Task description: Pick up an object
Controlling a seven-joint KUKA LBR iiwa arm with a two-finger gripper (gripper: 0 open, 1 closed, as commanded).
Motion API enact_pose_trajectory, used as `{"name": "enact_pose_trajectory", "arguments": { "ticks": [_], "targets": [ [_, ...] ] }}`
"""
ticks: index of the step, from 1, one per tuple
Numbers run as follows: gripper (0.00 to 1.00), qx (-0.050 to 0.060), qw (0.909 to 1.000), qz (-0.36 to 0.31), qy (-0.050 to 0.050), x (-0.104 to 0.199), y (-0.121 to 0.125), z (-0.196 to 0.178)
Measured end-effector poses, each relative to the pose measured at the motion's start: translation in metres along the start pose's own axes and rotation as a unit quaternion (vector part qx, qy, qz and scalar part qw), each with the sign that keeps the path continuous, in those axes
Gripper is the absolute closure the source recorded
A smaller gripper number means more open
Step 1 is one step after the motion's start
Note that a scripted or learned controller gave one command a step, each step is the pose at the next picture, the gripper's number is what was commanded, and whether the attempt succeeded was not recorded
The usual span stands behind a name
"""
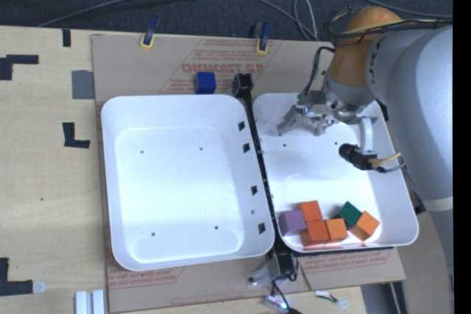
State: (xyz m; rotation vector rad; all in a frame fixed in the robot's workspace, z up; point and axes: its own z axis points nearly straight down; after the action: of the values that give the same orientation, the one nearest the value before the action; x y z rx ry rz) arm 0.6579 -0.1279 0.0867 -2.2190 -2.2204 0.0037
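Several small blocks lie bunched at the near end of the right bin (335,180): a purple block (292,221), orange blocks (317,230), a dark green block (351,214) and one more orange block (366,225). My gripper (302,126) hangs over the far left part of that bin, well away from the blocks. It is open, its fingers are spread, and nothing is between them.
The left bin (176,180) sits beside the right one, with a black divider strip between them. A blue block (205,81) rests on the cardboard behind the left bin. Two blue-and-yellow clamps (149,36) hold the cardboard's far edge. Cables trail at the back.
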Motion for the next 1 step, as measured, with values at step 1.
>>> {"name": "enact_pose_trajectory", "arguments": {
  "ticks": [1],
  "targets": [
    [1.0, -0.002, 1.0, 0.0, 0.0, 0.0002, 0.001, -0.0123]
  ]
}}
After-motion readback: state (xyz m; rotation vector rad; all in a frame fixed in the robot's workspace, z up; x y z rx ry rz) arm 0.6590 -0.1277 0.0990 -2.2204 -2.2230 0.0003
